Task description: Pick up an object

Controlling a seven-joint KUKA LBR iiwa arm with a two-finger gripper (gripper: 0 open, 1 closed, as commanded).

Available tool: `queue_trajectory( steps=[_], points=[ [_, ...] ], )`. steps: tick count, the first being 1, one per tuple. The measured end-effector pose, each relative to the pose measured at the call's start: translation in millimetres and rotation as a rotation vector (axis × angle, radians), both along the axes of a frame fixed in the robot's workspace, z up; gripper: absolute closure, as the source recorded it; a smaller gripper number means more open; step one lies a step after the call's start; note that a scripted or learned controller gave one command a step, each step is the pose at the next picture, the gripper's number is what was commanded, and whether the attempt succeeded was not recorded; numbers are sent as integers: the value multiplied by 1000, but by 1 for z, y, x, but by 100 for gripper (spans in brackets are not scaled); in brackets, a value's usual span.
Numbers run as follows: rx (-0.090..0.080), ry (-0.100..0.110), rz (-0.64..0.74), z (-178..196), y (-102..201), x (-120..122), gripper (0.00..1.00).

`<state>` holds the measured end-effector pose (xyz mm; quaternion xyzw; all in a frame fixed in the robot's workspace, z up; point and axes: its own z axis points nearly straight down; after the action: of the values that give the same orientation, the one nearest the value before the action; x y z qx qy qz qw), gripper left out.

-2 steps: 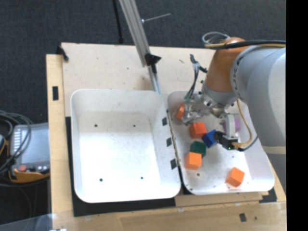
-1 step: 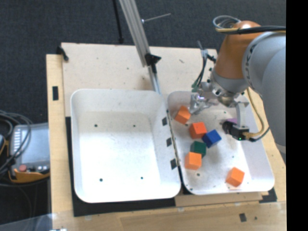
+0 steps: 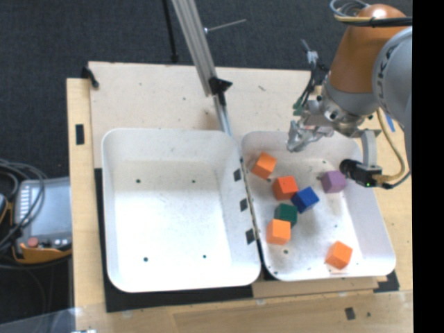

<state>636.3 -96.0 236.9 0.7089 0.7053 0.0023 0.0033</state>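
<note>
The right bin [image 3: 368, 214] holds several small blocks. An orange cube [image 3: 263, 165] lies at its upper left, with another orange block [image 3: 285, 186], a blue block [image 3: 305, 199], a dark green block [image 3: 285, 214] and a further orange block [image 3: 279, 231] clustered below it. A purple block [image 3: 334, 181] sits to the right and an orange block [image 3: 339, 254] lies near the front right. My gripper [image 3: 298, 143] hangs over the bin's back edge, up and right of the orange cube, with nothing visible between its fingers.
The left bin [image 3: 118, 186] stands beside the right one. A slanted metal post [image 3: 198, 47] rises behind the bins, its foot near their shared wall. The grey and orange arm [image 3: 364, 61] fills the upper right.
</note>
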Motion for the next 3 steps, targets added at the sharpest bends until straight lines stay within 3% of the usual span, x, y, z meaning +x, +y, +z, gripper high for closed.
queue_trajectory(
  steps=[1,3],
  points=[
    [1,4,6,23,-1,1,100],
    [3,8,12,22,97,-58,100]
  ],
)
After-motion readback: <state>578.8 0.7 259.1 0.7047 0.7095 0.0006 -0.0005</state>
